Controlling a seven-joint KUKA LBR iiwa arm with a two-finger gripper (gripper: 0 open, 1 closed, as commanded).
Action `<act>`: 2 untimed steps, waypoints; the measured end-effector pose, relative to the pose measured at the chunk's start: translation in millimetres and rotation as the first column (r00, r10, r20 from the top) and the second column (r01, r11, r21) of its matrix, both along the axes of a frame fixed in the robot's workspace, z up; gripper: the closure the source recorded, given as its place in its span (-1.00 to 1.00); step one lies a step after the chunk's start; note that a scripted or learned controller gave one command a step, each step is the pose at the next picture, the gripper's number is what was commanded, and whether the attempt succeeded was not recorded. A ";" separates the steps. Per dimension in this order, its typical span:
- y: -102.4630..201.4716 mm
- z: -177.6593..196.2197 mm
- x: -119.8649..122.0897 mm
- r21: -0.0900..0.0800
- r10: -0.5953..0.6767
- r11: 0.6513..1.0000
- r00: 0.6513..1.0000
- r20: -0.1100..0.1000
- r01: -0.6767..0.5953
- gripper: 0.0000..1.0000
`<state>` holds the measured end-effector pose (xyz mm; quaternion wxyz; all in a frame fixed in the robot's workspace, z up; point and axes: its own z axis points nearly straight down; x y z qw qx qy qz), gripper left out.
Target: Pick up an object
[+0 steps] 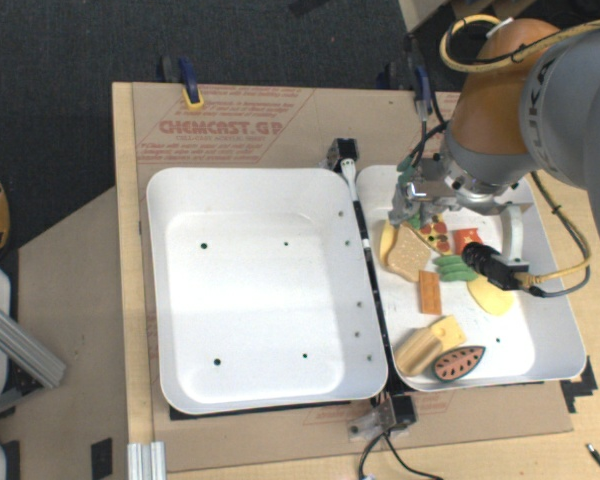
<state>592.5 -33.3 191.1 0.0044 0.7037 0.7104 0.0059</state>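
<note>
Several toy foods (412,253) lie just beneath the gripper (412,200).

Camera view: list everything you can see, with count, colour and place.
bins: two, white, side by side on the bench; the objects lie in the right one
bread-like slice: one, tan, right bin's upper left
stick: one, orange-brown, right bin's middle
green piece: one, beside the stick
yellow piece: one, right of middle
wedge: one, tan-yellow, lower part
oval piece: one, red-brown, lower edge
board: one, brown, under the bins
clamps: two, blue, board's far edge
arm: one, grey with orange band, over the right bin
end effector: one, low over the bread-like slice
</note>
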 end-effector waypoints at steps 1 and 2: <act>58.9 10.4 33.5 -0.002 -0.003 1.000 1.000 -0.008 0.003 1.00; 84.6 158.2 39.1 0.000 -0.005 1.000 1.000 0.004 0.005 1.00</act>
